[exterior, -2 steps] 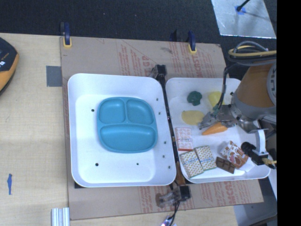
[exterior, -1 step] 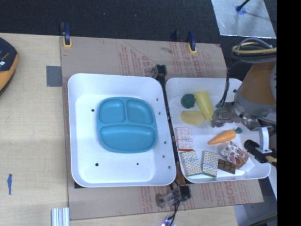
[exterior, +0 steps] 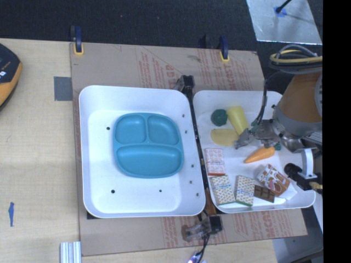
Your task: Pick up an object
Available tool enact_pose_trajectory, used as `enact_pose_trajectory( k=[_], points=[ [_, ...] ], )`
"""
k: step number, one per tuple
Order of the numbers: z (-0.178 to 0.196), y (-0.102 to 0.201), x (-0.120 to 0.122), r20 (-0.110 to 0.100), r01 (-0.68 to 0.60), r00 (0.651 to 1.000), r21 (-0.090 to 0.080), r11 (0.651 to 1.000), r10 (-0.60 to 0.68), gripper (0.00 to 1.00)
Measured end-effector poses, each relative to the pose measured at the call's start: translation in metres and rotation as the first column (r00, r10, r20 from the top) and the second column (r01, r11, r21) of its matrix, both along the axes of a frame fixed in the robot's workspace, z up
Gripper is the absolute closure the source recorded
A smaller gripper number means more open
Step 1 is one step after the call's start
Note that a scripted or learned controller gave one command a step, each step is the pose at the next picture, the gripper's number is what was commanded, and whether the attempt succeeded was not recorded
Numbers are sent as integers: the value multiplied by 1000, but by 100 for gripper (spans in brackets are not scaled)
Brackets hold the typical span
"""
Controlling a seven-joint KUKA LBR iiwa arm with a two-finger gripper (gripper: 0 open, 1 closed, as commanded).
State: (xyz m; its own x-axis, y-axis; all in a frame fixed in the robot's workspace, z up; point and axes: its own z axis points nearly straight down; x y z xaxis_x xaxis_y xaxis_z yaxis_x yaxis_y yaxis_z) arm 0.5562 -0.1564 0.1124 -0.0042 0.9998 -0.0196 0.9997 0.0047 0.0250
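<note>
Jaws parted over right bin point(exterior: 285, 204), cardboard-covered bench point(exterior: 137, 64)

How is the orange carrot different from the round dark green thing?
The orange toy carrot is long, pointed and lies slanted; the dark green round toy is short and ball-like. The carrot lies near the gripper; the green toy sits further back, beside the yellow pieces. Both lie in the right white bin.

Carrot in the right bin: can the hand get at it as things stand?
Probably yes. The carrot lies on bare bin floor, apart from the packets below it, and nothing lies on top. The hand sits just up-left of it; the nearest neighbour is a pale yellow piece left.
</note>
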Motion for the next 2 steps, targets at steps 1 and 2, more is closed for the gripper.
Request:
enact_pose_trajectory(
  k=[1,2],
  points=[
    [-21,37,52,-26,-5,1000,20,1000,6,0],
    [88,93,105,-13,-6,1000,20,1000,7,0]
  ],
)
